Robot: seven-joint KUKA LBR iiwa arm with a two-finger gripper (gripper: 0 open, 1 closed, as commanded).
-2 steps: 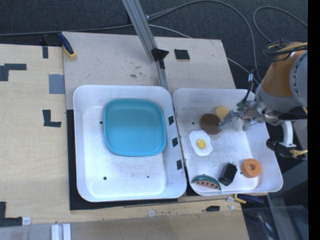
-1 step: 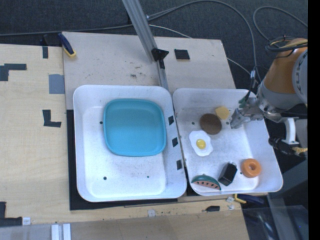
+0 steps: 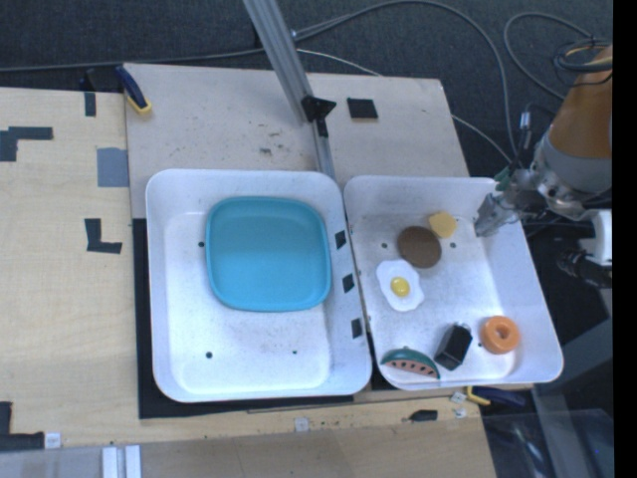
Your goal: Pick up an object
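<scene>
Two white bins side by side on the counter: left bin with a blue plate; right bin with a brown cookie, yellow piece, fried egg, black block tilted with long axis diagonal, orange donut, watermelon slice at the near rim. Claw at the right bin's far right rim, near the yellow piece; fingers blurred, cannot tell whether apart or together.
</scene>
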